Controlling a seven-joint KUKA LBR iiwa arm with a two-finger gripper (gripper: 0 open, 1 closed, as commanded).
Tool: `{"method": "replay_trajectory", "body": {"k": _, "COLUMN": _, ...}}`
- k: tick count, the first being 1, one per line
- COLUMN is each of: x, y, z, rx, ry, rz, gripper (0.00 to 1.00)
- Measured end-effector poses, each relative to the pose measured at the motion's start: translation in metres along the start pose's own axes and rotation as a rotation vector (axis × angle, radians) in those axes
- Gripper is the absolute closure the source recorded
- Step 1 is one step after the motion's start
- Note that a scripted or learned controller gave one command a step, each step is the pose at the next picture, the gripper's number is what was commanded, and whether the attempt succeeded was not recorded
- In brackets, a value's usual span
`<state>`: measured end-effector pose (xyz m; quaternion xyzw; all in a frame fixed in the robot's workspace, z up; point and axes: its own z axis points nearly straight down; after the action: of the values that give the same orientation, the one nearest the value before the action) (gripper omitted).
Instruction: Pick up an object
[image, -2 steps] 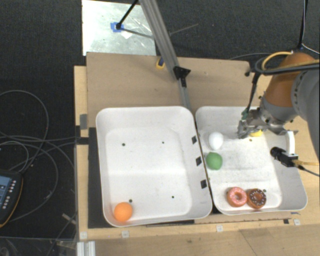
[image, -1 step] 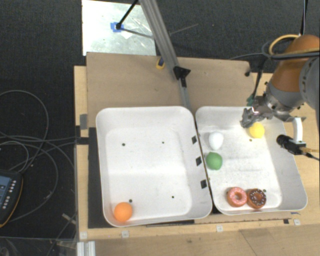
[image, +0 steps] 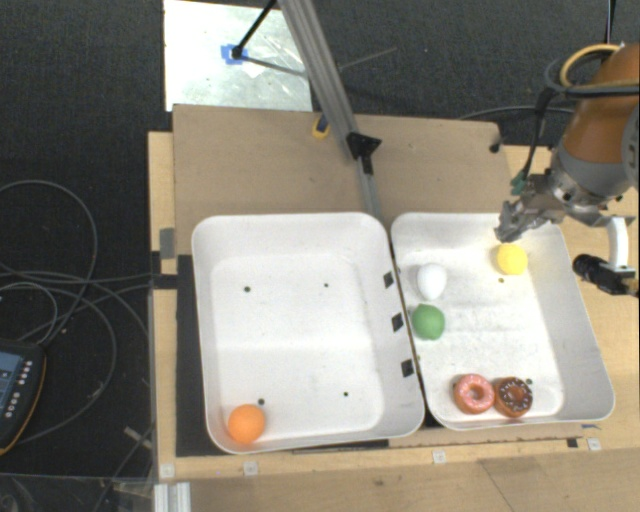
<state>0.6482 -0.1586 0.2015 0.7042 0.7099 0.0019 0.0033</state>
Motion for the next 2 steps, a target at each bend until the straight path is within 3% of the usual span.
{"method": "replay_trajectory", "body": {"k": 1, "x": -0.001, "y": 0.002, "z": -0.055, "rx": -0.001, "ry": 0.0, "rz": 0.0, "gripper": 1.0}}
{"method": "replay_trajectory", "body": {"k": 2, "x": 0.051, "y": 0.005, "z": -0.054, "rx": 0.005, "ry": 0.003, "rz": -0.004, "gripper": 1.0}}
